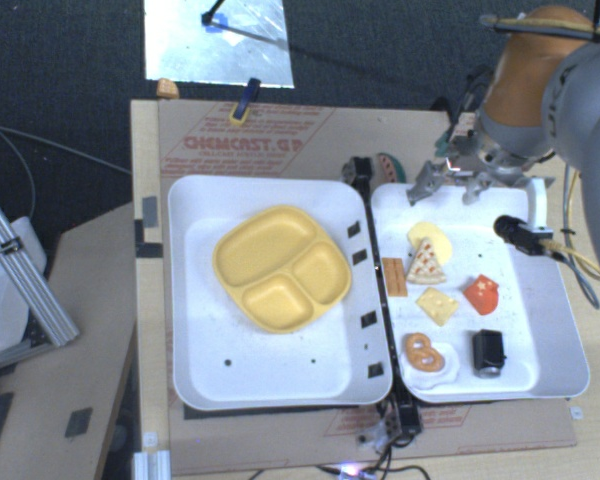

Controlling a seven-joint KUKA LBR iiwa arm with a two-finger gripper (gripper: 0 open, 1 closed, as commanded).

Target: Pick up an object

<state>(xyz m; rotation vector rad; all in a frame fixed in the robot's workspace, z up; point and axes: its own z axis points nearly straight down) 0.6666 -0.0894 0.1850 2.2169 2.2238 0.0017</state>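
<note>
Clearly the claw [446, 180], spread apart and gripping nothing, hangs over the right bin's [555, 313] far edge, so it should descend squarely over the nearby pizza slice [426, 261], straddle it, and avoid nudging the cheese wedge [438, 305].

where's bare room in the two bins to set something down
Left bin: bare floor along the near edge and left side, around the yellow divided plate. Right bin: open strip along its right wall, beyond the red piece and black block. Crowded: the right bin's left half, from pizza slice to pretzel.
</note>
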